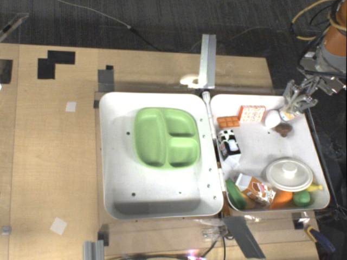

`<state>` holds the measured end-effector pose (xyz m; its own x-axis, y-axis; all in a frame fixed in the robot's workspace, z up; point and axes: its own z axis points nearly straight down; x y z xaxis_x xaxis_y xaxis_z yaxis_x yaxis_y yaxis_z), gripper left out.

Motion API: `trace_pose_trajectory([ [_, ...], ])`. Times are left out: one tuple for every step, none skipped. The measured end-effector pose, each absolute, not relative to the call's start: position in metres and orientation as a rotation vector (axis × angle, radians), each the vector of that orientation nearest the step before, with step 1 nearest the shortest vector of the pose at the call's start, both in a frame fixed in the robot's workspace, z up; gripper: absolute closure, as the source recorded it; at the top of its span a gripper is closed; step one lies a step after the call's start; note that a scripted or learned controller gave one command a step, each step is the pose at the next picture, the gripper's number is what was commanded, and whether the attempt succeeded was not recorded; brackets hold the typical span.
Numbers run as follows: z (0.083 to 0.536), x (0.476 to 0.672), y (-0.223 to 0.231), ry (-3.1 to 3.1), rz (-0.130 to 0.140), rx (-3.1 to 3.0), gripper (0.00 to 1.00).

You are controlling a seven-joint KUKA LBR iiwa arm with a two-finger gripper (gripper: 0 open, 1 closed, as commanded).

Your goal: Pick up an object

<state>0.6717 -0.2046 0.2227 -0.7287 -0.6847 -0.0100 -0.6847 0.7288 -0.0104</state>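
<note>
My gripper [295, 103] hangs over the far right corner of the right bin [314, 140], with my grey arm and its orange band [336, 37] reaching in from the right edge of the view. Whether my fingers are spread or pressed together I cannot tell from this slant — the metal parts blur into one another above the rim.

Just beneath and beside my fingertips lies a small white rounded object [272, 118], and touching it on its near side a little brown piece [283, 129]. I cannot see either of them between my fingers. To their left sits an orange-and-white patterned box [252, 114], then a small orange block [228, 122], and nearer the dividing wall a black-and-white item [229, 143].

At the near end of the same bin rests a white round lidded bowl [288, 173]; around it crowd a green vegetable toy [236, 195], a printed packet [260, 191], an orange piece [282, 198], a green rounded piece [302, 198] and a bit of yellow [315, 187].

The left bin [116, 199] holds a green divided tray [165, 137], lying well apart from me
</note>
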Motion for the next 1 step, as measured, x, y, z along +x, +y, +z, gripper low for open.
trace_pose_trajectory([
  [0.1715,0.6152,-0.1792,2.829,-0.002,-1.353,1.00],
])
